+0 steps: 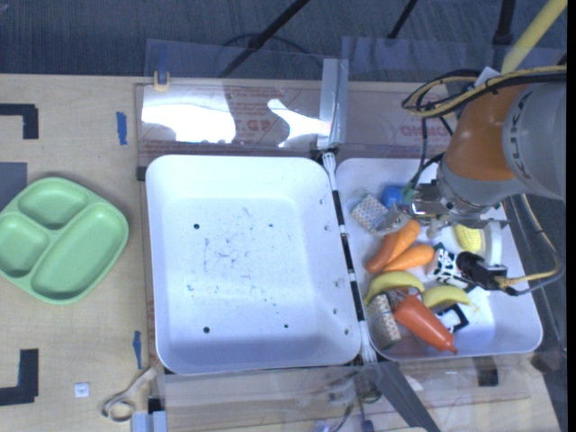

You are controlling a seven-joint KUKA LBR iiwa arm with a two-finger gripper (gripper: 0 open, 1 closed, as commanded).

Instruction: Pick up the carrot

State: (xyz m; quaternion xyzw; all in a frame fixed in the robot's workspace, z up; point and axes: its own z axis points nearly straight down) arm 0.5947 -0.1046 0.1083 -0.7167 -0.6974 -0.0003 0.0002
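An orange carrot (397, 245) lies tilted in the middle of the right bin (526, 327), and a second orange piece (416, 258) rests against its lower side. A larger red-orange carrot-shaped thing (424, 322) sits nearer the bin's front. My gripper (432, 214) hangs low over the right bin below the orange wrist band, just above and right of the upper carrot's tip. The arm's body hides how the gripper meets the carrot.
Around the carrots lie two yellow bananas (396, 282) (445, 295), a blue item (393, 194), a grey patterned packet (367, 212), a yellow corn piece (468, 237), a black-and-white toy (445, 264) and a brown cylinder (383, 319). The left bin (162, 187) adjoins. A green divided plate (59, 238) sits far left.
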